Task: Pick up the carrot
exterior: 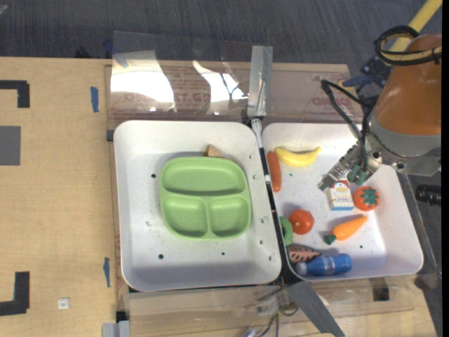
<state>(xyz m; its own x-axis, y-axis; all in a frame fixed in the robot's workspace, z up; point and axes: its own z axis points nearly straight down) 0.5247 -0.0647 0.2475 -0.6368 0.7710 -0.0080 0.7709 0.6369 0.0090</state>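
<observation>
Near the right bin's front, the carrot (349, 227) looks light, stiff, slick plastic; grab mid-body across its width. Can't tell the gripper (349, 170) jaws' state.

Both bins (133, 209) were white. The divided plate (205, 196) was pale green. The carrot (349, 227) was orange with a green top, the banana (298, 156) yellow, and the tomato (302, 221) red. The bottle (330, 265) was blue, the small carton (341, 196) white with red and blue print, and the arm (410, 97) orange over grey.
</observation>
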